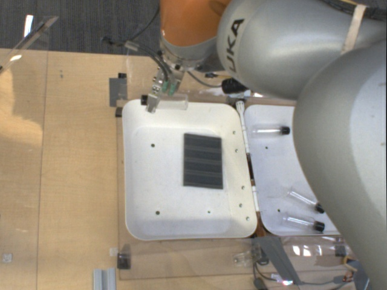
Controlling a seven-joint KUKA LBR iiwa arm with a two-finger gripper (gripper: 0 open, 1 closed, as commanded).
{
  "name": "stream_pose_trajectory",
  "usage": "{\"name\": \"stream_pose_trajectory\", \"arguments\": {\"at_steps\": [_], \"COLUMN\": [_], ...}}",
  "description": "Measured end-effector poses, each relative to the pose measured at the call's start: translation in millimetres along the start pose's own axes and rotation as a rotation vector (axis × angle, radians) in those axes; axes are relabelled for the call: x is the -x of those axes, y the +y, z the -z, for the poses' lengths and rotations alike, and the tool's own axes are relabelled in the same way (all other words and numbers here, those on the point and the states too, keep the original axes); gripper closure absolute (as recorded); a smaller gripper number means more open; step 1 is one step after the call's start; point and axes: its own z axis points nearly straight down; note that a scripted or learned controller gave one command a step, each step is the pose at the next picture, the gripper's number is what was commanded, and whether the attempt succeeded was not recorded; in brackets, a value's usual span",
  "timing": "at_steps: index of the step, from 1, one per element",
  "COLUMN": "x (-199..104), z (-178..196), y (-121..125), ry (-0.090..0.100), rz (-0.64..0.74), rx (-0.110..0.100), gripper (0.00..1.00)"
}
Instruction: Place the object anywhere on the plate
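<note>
Gripping a clear plastic tube (167,103), the grey two-finger hand (163,92) hangs at the left white bin's (139,180) far rim; delivery onto the dark ridged rectangular plate (203,161) remains undone.

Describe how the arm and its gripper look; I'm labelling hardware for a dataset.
The arm has large, rounded, glossy grey shells with dark KUKA lettering on one joint. An orange band sits above the wrist. Below it, a small metallic gripper shows green parts and thin dark cables.
</note>
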Motion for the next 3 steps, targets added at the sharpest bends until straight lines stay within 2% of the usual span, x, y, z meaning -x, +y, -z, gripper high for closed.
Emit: {"name": "stream_pose_trajectory", "arguments": {"at_steps": [1,2,3], "x": [-9,-81,-5], "z": [-166,-173,-15], "y": [-3,-28,5], "ry": [-0.001,-0.007,-0.004], "rz": [0.215,0.476,0.206], "rx": [0.002,0.002,0.003], "gripper": [1.0,1.0,1.0]}}
